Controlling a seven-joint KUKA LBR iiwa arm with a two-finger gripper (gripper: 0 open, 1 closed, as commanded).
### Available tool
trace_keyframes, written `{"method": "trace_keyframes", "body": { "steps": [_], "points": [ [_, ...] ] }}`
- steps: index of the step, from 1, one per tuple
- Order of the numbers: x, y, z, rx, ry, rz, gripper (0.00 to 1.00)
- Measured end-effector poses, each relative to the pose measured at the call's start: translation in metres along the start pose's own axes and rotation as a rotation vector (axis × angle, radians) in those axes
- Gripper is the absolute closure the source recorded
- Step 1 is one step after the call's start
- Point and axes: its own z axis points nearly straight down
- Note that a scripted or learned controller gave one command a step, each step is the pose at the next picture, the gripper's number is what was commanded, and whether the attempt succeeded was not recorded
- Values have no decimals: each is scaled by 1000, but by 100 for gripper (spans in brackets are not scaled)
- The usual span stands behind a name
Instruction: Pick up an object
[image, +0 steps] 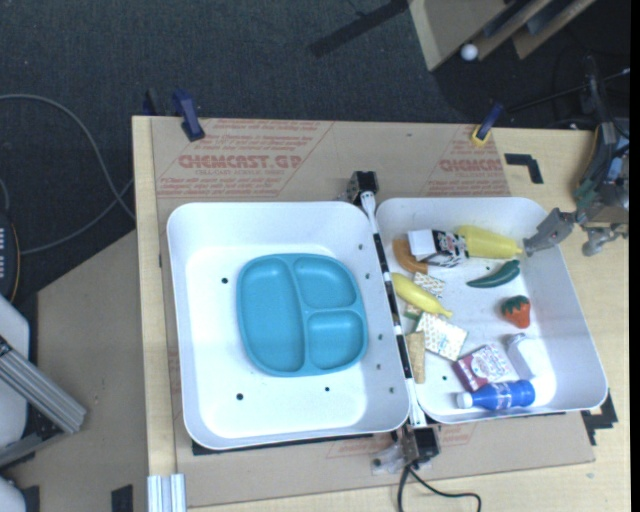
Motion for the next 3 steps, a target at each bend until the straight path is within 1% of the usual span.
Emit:
{"method": "trace_keyframes", "body": {
  "steps": [1, 2, 3],
  "points": [
    [-16, 9, 162, 0, 5, -2, 0],
    [21, -25, 173, 2, 2, -1, 0],
    [41, -40, 173, 2, 2, 0, 0]
  ]
}}
